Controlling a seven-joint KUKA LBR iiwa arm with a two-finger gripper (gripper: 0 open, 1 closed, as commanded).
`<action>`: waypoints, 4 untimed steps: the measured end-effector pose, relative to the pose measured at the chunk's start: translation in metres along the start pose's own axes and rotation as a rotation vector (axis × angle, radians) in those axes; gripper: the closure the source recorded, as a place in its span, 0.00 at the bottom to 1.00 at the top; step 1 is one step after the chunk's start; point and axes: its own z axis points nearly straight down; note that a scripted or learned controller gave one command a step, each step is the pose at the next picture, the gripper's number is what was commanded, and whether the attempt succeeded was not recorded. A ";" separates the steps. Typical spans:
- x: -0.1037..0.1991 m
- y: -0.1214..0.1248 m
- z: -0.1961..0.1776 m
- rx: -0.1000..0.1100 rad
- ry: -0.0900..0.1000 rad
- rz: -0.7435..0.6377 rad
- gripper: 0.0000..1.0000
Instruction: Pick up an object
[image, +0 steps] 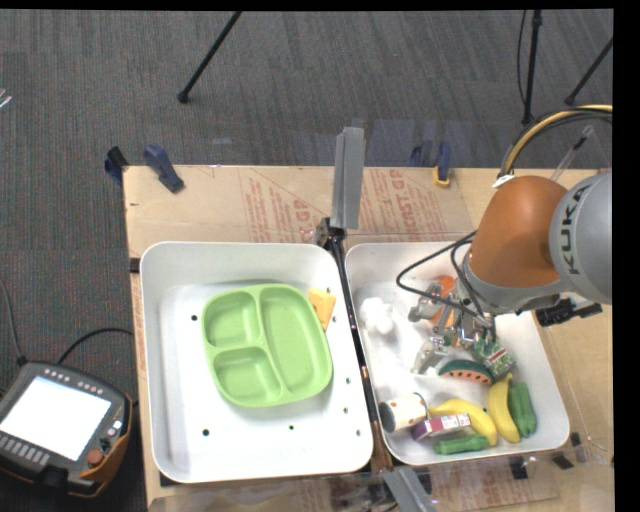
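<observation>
While the grey robot arm with the orange band (520, 235) leans over the right white bin (545, 360), its metal two-finger gripper (447, 335) hangs low among the toys. Its fingers look spread apart, and I see nothing held between them.

No one toy is named for the job, so any will do. A red watermelon slice toy (470, 370) lies just below the gripper. Close by sit two yellow toy bananas (482, 415), a long green toy vegetable (521, 408), a small purple box (438, 428) and a little white paper cup on its side (404, 411). A small white lumpy toy (378, 317) sits to the gripper's left.

I think the crowd of toys is the trouble. They lie so near each other that a finger could land on top of one and push it away. The round bananas could slip out. The gripper could also close on air.

In the left white bin (165, 300) rests a green plastic plate with three parts (266, 343), with a small orange wedge (322, 305) beside it.
</observation>
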 end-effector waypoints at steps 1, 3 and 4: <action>0.064 -0.070 0.001 0.001 0.002 0.097 0.00; 0.040 -0.060 0.001 0.001 0.001 0.028 0.00; -0.026 -0.032 0.001 0.001 0.000 0.243 0.00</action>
